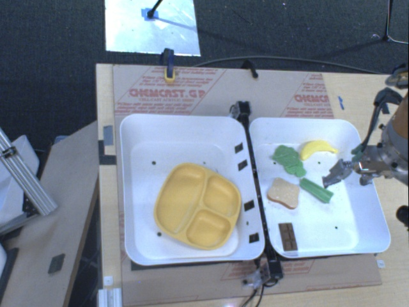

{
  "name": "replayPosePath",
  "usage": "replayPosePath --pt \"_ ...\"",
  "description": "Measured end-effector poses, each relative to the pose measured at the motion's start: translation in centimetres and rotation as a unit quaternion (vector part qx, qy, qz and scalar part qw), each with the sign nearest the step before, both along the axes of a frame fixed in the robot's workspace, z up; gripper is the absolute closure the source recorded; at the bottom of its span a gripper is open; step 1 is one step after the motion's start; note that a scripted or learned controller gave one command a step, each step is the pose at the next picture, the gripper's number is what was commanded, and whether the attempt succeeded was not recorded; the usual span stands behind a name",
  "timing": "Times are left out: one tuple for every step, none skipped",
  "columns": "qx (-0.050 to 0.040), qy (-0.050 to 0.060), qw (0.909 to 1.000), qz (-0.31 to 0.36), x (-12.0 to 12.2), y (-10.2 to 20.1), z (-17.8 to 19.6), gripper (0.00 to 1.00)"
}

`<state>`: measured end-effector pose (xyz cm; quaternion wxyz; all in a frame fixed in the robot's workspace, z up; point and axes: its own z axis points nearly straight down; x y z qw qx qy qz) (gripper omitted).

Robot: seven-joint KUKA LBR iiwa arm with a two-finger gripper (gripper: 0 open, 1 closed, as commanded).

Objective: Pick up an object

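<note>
In the right bin (367, 232) lie a yellow banana (317, 148), a green leafy piece (289, 160), a green stick (316, 190), a slice of bread (284, 192) and a brown bar (287, 236). My gripper (342, 168) reaches in from the right over this bin. It hangs just right of the green stick's upper end and below the banana. Nothing shows in its grasp.
The left bin (140, 139) holds a yellow divided plate (198, 204). A black divider with clips (250, 171) runs between the bins. Cardboard (192, 88) lies under both bins. The arm's wrist (390, 152) stands over the right bin's right rim.
</note>
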<state>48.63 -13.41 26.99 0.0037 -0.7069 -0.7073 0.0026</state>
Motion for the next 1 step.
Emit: replayPosePath --pt "-0.0009 -0.006 1.0 0.002 0.19 0.05 0.56 0.0"
